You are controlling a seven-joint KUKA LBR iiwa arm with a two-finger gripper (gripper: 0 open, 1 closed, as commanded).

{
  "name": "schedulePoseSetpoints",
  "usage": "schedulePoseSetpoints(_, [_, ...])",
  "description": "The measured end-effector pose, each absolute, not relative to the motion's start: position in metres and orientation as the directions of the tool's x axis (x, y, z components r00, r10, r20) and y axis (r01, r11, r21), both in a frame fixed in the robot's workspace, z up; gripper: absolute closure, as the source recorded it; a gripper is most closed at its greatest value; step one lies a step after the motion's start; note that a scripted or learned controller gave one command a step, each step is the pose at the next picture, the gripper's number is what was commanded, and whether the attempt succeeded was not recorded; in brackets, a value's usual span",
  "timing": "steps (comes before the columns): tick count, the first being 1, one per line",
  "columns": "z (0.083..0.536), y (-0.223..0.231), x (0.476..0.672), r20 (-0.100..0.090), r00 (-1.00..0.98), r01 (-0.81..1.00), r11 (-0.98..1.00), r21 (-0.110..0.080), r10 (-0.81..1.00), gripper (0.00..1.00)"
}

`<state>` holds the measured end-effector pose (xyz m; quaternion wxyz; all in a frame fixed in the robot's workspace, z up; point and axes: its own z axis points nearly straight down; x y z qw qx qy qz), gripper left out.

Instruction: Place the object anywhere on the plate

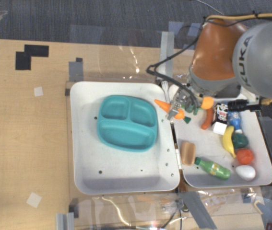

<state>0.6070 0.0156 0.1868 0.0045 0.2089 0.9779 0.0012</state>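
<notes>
Arm [243, 56]: grey w/ orange band, reached in from the right.
Gripper [178, 108]: sat over the wall between the 2 bins, just right of the plate.
Jaws: clamped on a small orange carrot [164, 105], poking out left twd the plate.
Plate [127, 122]: teal, 3 parts, in the left bin [92, 176].
Right bin [265, 169]: had a banana [228, 141], green bottle [214, 167], white egg [245, 172], red tomato [244, 156] & bread [188, 153].

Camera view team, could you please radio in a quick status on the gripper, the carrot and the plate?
Gripper over the divide between bins, at the carrot. Carrot pokes toward left bin, short of the teal plate. Nothing lying on plate.
</notes>
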Motion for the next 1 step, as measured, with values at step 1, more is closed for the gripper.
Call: schedulePoseSetpoints(1, [0.2481, 0.0677, 0.5884, -0.008, -0.842, 0.540, 0.842, 0.009, 0.540, 1.00])
